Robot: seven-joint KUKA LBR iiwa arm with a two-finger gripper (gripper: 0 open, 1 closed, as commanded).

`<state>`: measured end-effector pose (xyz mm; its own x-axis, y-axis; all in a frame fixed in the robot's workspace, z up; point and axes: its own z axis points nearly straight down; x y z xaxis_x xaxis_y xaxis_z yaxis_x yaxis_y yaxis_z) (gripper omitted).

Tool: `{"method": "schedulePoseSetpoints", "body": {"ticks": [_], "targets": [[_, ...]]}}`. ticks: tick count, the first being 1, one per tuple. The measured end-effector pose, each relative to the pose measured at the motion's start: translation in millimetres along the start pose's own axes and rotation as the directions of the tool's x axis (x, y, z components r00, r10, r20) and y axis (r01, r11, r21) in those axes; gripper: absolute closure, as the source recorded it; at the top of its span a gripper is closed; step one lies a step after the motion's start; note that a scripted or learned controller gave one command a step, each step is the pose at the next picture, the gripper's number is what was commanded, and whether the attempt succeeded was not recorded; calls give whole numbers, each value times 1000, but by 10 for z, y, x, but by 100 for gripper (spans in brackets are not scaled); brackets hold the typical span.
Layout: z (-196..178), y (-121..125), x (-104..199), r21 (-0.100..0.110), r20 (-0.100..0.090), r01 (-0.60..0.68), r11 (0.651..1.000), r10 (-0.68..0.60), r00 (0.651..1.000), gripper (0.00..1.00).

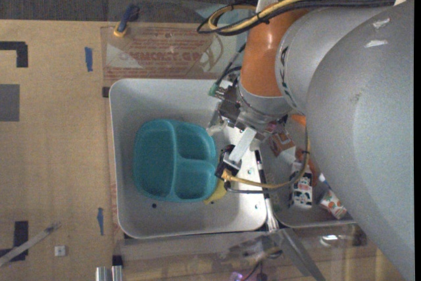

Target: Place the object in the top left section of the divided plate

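- One gripper [222, 129], on a grey arm [355, 115] with an orange band [263, 62], hangs over the right part of the left white bin [120, 141]; whether it is open or closed cannot be told from this angle, and nothing can be seen held in it.
- Just left of the gripper lies a teal divided plate [158, 161] on the bin floor, with one large compartment on its far side from the gripper and two smaller ones on its near side.
- Below the gripper and slightly to its left, a small yellow object [214, 195] lies on the bin floor outside the plate, against the plate's lower right rim.
- Right of the gripper, in the right white bin [309, 219], stands a small carton with a black-and-white cow pattern [302, 193]; a red-and-white item [332, 205] lies just beyond it, partly under the arm.
- Far left of the gripper, outside both bins, the tan bench top [52, 141] bears short strips of blue tape [89, 59].
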<state>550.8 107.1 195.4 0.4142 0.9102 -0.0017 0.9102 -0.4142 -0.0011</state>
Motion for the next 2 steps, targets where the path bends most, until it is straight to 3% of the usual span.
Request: {"method": "schedulePoseSetpoints", "body": {"ticks": [1,2], "targets": [[-2393,-513,617,0,0,-176,984,176,984,0],[-2486,-531,645,1,3,-167,986,167,986,100]]}}
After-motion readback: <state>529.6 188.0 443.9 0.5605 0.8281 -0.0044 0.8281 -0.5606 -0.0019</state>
